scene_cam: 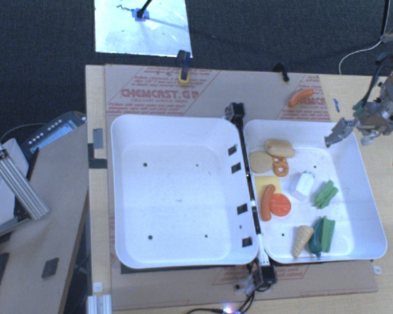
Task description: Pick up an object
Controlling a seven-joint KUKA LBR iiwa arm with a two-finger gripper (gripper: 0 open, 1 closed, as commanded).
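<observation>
the left bin [177,195] on the desk [354,87] is bare. right of it, the right bin [363,201] holds the toy food: two bread rolls [272,154] and a pretzel [280,169] nearest the left bin, then a carrot [266,201], a tomato slice [280,205], a white block [304,184] and green pieces [325,193]. the claw [337,133] hangs over the right bin's far right rim, holding nothing; whether it is spread cannot be told. recommended: centre above the white block, which stands most apart, align across its narrow side, then descend straight.
</observation>
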